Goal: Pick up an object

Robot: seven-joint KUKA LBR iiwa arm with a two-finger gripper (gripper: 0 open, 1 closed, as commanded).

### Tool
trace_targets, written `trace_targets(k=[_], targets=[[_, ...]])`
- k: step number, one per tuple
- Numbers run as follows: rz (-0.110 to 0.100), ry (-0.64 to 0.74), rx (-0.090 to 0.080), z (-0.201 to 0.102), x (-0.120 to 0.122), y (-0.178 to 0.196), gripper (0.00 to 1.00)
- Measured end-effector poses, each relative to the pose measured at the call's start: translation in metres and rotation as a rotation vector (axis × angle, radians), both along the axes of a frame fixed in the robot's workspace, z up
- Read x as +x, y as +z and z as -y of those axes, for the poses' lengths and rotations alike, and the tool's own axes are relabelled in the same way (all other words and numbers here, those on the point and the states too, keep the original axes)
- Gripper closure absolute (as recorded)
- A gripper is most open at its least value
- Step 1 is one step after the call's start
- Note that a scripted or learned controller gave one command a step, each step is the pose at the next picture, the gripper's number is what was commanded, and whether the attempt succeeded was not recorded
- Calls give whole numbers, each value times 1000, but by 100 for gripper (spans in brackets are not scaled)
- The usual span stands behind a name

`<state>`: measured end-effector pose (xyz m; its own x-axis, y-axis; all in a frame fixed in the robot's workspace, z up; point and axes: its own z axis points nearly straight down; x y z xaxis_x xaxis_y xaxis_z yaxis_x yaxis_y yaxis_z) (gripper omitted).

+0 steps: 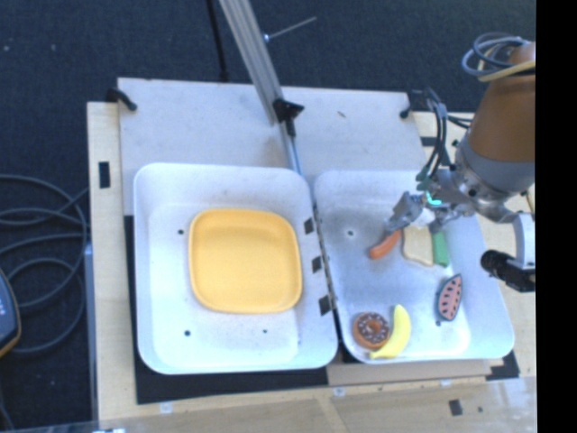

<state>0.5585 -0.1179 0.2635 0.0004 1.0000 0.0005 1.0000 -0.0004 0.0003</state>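
Gripper over right bin, upper middle, fingers spread apart, nothing visibly between them. Orange carrot lying just below the near finger, tilted, contact unclear. Cream bread slice beside it to the right, green stick at its right edge. Watermelon slice further right near bin wall. Donut and banana touching at bin's near edge. Left bin holding yellow square plate, centred. Grey arm entering from right, orange band above wrist.
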Motion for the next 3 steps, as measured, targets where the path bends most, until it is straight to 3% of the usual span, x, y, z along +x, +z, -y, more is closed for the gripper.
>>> trace_targets(k=[1, 3], targets=[[0, 0, 0, 0, 0, 0, 0], [-4, -1, -1, -4, 8, -106, 0]])
